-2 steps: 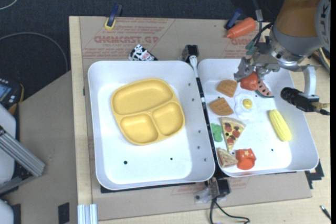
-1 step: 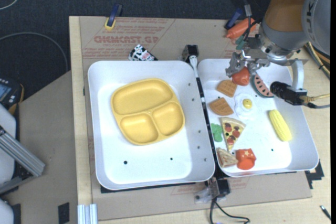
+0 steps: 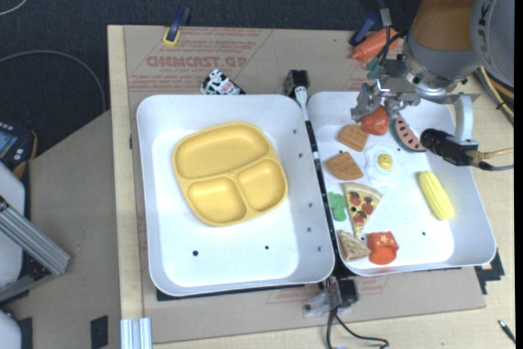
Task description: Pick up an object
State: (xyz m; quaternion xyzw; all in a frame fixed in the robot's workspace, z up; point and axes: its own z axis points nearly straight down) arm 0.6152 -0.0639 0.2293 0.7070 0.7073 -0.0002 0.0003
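My gripper (image 3: 375,112) hangs over the back of the right bin (image 3: 466,237), its grey fingers down around a small red toy fruit (image 3: 376,123) that sits between the tips. Toy foods lie in this bin. Just beside the fruit are a watermelon slice (image 3: 406,134) and a tan cracker (image 3: 354,137). Farther forward lie a fried egg (image 3: 384,163), a brown toast piece (image 3: 345,167), a pizza slice (image 3: 360,205), a green piece (image 3: 337,205), a yellow corn cob (image 3: 435,194), a sandwich wedge (image 3: 351,243) and a red pepper (image 3: 382,247).
The left bin (image 3: 155,200) holds a yellow divided plate (image 3: 230,173). A black clamp (image 3: 297,82) sits at the back where the bins meet. An orange toy (image 3: 372,46) and a black-and-white item (image 3: 219,82) lie on the board behind the bins.
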